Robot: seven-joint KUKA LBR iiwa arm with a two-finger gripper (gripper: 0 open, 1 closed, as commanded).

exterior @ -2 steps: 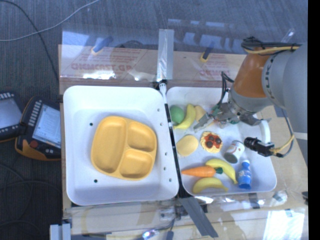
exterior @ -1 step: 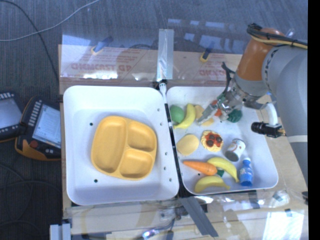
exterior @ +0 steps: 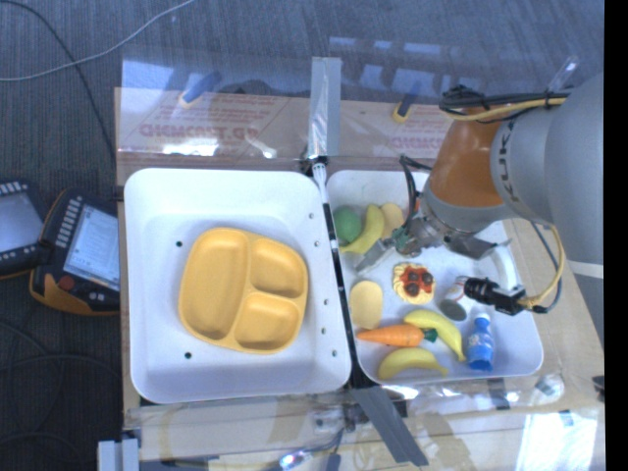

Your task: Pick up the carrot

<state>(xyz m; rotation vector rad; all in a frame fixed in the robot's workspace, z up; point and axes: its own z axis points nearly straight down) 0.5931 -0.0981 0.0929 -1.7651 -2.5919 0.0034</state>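
My gripper (exterior: 404,238) is over the far-left part of the right bin (exterior: 520,361), by the upper banana (exterior: 369,228); can't tell its state from this angle. Carrot (exterior: 391,337) lies flat near the front edge, well apart from me, touching 1 lower banana (exterior: 438,328) and just beside another banana (exterior: 407,363). Risk: crowded neighbours, so I could easily nudge or grab a banana instead.

Grey arm reaching from right, pincer (exterior: 392,246) lowered
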